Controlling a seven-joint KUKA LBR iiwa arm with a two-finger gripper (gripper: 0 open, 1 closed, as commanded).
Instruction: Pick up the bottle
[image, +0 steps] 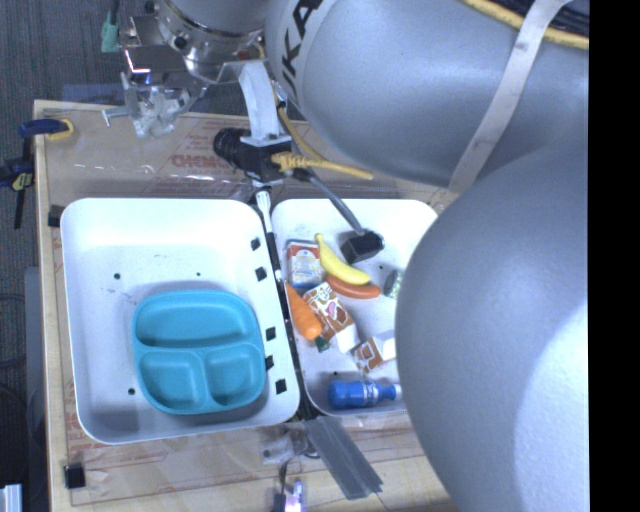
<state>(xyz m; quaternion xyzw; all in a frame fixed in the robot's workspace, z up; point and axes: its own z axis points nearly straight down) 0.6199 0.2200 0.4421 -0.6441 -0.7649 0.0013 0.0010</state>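
The bottle is lying on its side in the right-hand bin, close to that bin's near wall. It is showing a blue body and a pale, whitish end pointing to the right, toward the grey arm that is covering part of the bin there. Its long axis is running roughly parallel to the near wall. A small brown-and-white packet is sitting just beyond it, and an orange carrot is lying further up and to the left.
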